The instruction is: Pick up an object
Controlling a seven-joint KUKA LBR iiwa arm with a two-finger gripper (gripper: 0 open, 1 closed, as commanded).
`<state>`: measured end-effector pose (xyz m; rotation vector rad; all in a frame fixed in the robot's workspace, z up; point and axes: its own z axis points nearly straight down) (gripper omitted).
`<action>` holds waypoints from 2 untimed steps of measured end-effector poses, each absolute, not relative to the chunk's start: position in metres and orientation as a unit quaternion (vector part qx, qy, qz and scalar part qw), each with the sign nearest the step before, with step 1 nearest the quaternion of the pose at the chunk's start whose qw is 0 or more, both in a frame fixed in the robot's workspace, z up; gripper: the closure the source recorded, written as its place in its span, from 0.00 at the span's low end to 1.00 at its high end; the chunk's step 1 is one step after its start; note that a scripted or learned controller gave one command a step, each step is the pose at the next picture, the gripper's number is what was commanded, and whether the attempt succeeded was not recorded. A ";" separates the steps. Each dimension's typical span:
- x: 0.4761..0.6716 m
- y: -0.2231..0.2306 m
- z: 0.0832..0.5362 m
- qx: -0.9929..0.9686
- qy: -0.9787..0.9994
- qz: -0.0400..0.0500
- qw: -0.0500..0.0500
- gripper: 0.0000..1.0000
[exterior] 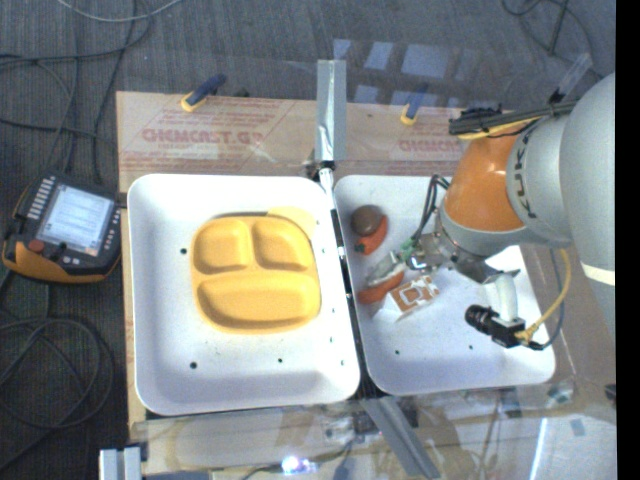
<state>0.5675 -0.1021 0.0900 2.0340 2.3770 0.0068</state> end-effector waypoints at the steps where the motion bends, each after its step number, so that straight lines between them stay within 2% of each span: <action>1: 0.569 -0.103 0.098 0.651 0.759 0.003 0.006 1.00; 2: 0.623 -0.035 0.220 0.727 0.686 -0.003 -0.001 1.00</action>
